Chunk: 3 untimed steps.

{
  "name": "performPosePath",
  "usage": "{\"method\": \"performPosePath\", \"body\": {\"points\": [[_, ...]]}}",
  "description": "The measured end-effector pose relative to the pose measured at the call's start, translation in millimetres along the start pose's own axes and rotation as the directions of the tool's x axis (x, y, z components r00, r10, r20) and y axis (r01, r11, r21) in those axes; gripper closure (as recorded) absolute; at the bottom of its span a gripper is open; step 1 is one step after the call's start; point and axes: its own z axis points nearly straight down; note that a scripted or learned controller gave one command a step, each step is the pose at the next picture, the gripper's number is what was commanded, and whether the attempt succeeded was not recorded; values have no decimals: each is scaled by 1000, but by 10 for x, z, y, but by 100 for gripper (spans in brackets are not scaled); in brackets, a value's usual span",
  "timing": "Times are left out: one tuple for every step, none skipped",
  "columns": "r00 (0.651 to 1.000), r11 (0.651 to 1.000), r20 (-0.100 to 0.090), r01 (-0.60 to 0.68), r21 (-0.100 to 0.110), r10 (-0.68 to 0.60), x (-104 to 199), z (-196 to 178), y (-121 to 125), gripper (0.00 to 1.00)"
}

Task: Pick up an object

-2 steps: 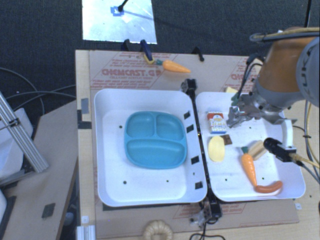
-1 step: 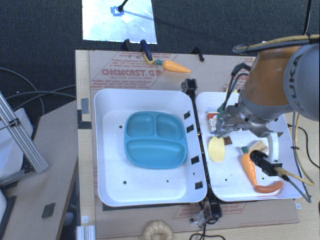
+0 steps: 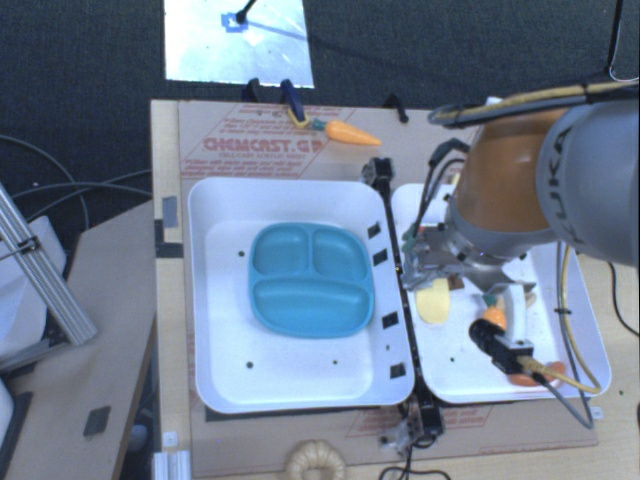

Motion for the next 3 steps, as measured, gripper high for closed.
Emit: {"method": "performPosePath", "body": {"points": [[1000, 1000, 1, -3, -3, 3, 76, 0, 12, 100], [1000, 1000, 1, -6, -3, 6, 55, 25, 65, 100], [1000, 1000, 1, -8, -3, 8, -8, 0, 119, 100]]}}
